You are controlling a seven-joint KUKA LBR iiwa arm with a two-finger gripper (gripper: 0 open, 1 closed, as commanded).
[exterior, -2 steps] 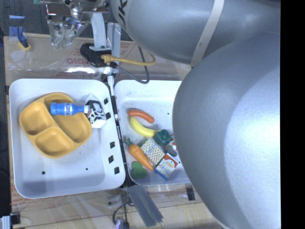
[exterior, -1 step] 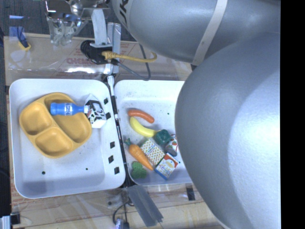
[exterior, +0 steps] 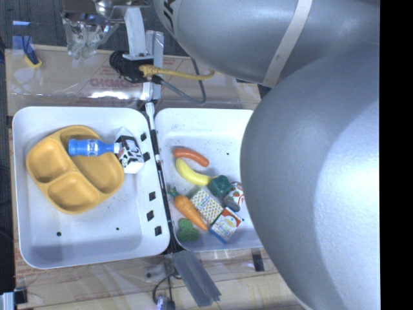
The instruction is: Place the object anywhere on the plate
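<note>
A yellow divided plate (exterior: 71,179) sits in the left bin (exterior: 84,244). A blue bottle with a white cap (exterior: 93,148) lies on its side across the plate's upper part, cap pointing right. A black-and-white carton (exterior: 131,152) rests against the plate's right rim, next to the bottle's cap. My gripper (exterior: 82,36) is high at the back left, beyond the bins' far edge and well away from the plate. Nothing shows in it.
The right bin (exterior: 206,121) holds a red sausage (exterior: 190,155), a banana (exterior: 191,173), a carrot (exterior: 189,210), a green vegetable (exterior: 187,231), small boxes (exterior: 224,225) and a can (exterior: 235,196). My arm's bulk (exterior: 310,141) covers that bin's right side. Cables (exterior: 161,75) lie behind the bins.
</note>
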